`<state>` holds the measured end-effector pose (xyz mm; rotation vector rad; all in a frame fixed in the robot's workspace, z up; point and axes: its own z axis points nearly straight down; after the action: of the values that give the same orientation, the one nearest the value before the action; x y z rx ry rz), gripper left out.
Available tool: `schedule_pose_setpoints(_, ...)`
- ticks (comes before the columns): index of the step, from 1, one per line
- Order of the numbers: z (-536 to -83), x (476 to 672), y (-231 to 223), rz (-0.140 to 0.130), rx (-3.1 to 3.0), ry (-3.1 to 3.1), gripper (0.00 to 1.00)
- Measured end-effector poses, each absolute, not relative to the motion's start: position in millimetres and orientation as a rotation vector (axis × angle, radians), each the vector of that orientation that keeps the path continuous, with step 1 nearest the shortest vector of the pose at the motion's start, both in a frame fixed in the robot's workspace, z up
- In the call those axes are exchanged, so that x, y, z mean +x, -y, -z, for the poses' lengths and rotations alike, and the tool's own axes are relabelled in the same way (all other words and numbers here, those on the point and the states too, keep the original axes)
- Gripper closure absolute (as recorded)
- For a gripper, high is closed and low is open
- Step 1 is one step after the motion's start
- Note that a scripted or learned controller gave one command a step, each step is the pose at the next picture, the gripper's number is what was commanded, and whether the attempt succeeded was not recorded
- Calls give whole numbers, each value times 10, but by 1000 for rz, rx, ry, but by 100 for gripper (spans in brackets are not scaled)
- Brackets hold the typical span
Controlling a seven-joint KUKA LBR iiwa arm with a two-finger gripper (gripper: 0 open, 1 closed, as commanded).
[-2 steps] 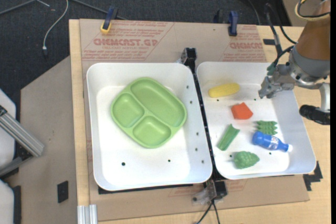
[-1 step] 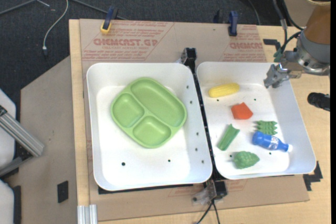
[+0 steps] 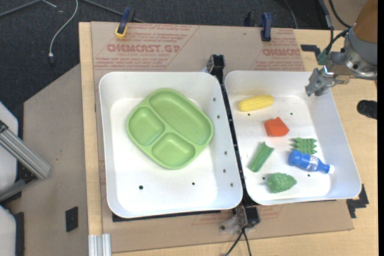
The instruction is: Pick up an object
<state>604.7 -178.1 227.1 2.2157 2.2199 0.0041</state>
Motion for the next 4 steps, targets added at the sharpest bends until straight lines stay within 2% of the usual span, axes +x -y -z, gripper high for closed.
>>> schedule_pose_setpoints(1, -2352, 5985, 1310, -1, 2218, -2229, 100)
schedule_pose_setpoints(4, -2379, 6019, -335, -4, 2215, -2229, 100)
